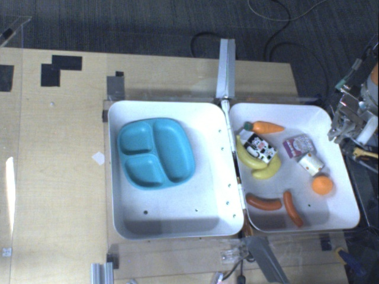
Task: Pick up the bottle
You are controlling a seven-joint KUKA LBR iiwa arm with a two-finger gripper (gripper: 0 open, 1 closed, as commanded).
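The bottle (303, 152) is small, with a purple label and a white end. It lies on its side in the right part of the right bin (331, 118). My gripper (342, 129) hangs at the bin's right rim, above and to the right of the bottle and apart from it. I see nothing held in it.
The right bin also holds a carrot (267, 126), a banana (259, 163) with a black-and-white object (259, 146) on it, an orange (322, 185) and two sausages (265, 203). A blue divided plate (156, 152) lies in the left bin (177, 218).
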